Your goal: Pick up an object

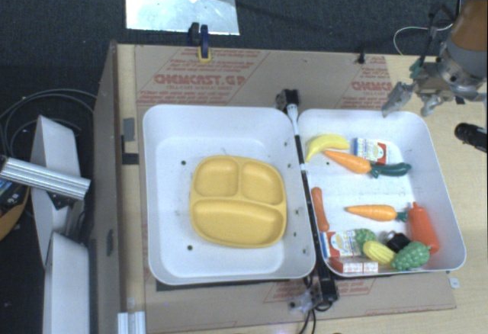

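Corn lay at the right bin's near edge, beside a green vegetable (broccoli, perhaps); two carrots lay farther up. Beyond that bin's far right corner, the gripper hung with fingers spread, holding nothing.

Toy food scattered across the right bin, nothing lifted.

Up at the far edge, a yellow banana curls beside a small white carton, with a carrot with a green top lying slantwise just under them. Along the left wall lies a thin red sausage. Mid-bin, a second carrot lies flat. By the near edge cluster an orange-red piece, corn, a green bumpy piece and a flat printed packet.
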Robot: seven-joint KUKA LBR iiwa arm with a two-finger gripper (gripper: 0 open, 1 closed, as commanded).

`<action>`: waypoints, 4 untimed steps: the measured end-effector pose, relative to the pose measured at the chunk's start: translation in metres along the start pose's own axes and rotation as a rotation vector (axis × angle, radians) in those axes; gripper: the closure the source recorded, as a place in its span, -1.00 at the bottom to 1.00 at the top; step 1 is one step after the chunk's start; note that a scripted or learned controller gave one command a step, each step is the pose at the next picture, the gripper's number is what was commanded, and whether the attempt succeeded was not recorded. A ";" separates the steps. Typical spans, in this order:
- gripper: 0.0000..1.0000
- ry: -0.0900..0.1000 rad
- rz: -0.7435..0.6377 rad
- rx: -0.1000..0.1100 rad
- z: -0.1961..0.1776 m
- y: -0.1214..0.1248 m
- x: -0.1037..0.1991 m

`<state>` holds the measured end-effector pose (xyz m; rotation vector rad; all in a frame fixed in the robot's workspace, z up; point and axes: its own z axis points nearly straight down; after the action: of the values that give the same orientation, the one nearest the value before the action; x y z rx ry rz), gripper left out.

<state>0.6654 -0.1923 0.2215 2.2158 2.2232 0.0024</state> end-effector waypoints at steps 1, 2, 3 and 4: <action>-1.00 0.001 0.002 0.004 0.117 -0.041 0.004; -1.00 0.000 0.003 0.003 0.132 -0.115 -0.014; -1.00 0.000 0.003 0.002 0.137 -0.179 -0.014; -1.00 0.002 -0.001 0.001 0.137 -0.136 0.050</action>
<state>0.5301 -0.1432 0.0843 2.2163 2.2254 0.0030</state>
